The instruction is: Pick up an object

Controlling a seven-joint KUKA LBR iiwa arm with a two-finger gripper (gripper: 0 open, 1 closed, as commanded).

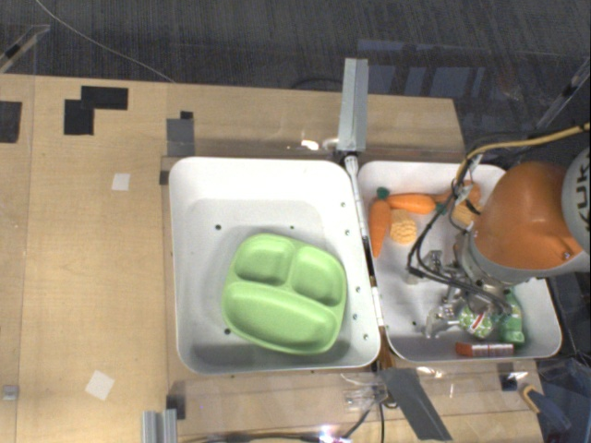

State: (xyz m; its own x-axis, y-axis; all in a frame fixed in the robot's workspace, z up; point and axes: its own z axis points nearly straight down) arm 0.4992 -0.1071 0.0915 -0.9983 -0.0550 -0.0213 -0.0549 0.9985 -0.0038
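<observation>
Objects for picking lie in the right bin, under the arm reaching in from the right.
Going left to right: the wooden bench carries 2 shallow white bins with rounded corners; the left bin holds a smooth, glossy green plate divided into 3 compartments, lying tilted. In the right bin, an orange carrot-shaped toy lies along the left wall, with a second orange piece and a small yellow, textured item just beside it. The arm's orange band bulges over the bin, and the metal gripper points down toward the near wall, close to a green-and-white crumpled packet and a slim red tube. Whether the gripper is spread or pressed together cannot be told.
</observation>
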